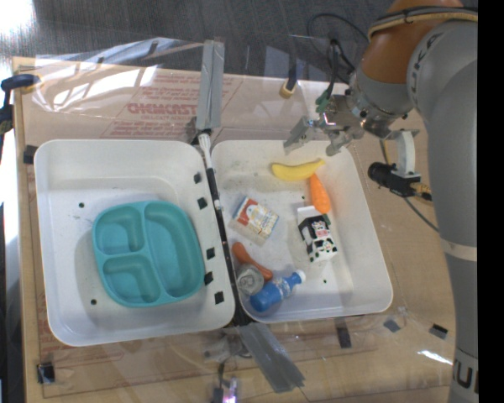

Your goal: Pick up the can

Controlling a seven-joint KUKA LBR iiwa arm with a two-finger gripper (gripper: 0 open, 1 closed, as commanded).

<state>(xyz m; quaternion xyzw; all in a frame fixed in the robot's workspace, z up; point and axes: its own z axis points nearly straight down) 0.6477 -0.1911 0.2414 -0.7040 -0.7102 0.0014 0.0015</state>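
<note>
On the left of the desk (84, 91) sits the left bin (59, 175), a shallow white tub holding a teal divided tray (147, 252) that lies flat near its middle. A strip of black clips runs down the seam where this bin meets the right bin (365, 250). In the right bin, nearest the seam, a small red and white carton (256, 218) lies tilted, and just nearer than it an orange carrot-like piece (250, 259) points toward the near corner. The can (250, 281) lies in that near left corner of the right bin, its silver end showing, touching the orange piece on its far side and pressed against a blue plastic bottle (277, 292) on its right. Farther right, a black and white cow-patterned carton (317, 235) lies along the bin's middle, with a second orange carrot (320, 195) just beyond it and a yellow banana (297, 170) lying crosswise near the far wall. Above the far edge of the right bin hangs the hand (318, 139), its two fingers (298, 137) spread wide with nothing between them, just above the banana and well apart from the can. The grey arm (449, 133) with its orange band (412, 11) rises at the right.
</note>
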